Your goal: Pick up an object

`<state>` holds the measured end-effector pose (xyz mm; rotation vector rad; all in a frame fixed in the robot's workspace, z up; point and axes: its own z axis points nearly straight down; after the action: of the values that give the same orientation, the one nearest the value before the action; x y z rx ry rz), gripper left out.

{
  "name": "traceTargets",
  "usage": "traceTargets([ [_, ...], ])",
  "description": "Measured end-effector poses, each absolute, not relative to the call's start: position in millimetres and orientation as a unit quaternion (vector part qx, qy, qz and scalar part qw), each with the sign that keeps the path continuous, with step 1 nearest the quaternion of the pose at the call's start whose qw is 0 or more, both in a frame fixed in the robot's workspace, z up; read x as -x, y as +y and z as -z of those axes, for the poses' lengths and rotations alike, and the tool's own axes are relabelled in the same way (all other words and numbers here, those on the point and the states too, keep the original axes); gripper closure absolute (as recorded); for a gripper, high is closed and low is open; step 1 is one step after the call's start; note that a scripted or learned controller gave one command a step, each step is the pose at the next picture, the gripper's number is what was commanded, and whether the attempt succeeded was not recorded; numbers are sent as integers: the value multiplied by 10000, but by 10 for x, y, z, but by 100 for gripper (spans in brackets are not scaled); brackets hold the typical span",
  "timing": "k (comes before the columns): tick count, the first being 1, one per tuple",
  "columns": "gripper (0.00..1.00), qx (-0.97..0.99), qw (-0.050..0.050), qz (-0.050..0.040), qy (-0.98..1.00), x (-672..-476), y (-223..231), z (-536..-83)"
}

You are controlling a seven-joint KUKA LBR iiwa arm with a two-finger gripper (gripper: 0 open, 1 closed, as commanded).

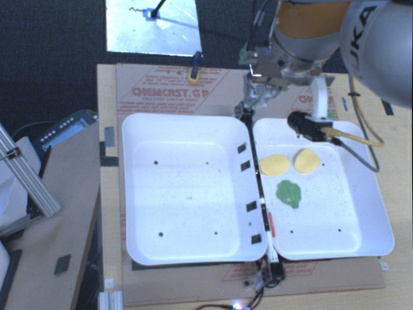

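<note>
Three small objects lie in the right bin [361, 225]. A flat yellow piece [274, 165] sits near the bin's left wall, and a second yellow piece [307, 161] lies just to its right. Below them rests a crumpled green piece [290, 192]. My gripper [246, 110] hangs over the back end of the divider between the two bins, up and to the left of the yellow pieces and apart from them. I see nothing held in it. The grey arm with its orange band comes in from the upper right.
The left bin [139, 173] lies beside the right one, with black clips [248, 166] along the shared edge. A black cable plug with a yellow cable [313, 128] hangs over the right bin's back. A yellow-blue clamp [194, 73] sits behind the bins.
</note>
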<state>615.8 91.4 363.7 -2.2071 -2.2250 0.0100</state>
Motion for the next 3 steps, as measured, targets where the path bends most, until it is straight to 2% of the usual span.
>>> traceTargets([
  [1,100,7073,-76,75,-7068,-6522,550,-5281],
  [2,100,7036,40,-36,-7105,-6380,1218,-3994],
  [3,100,7053,-53,79,-7088,-6165,1115,-5454],
])
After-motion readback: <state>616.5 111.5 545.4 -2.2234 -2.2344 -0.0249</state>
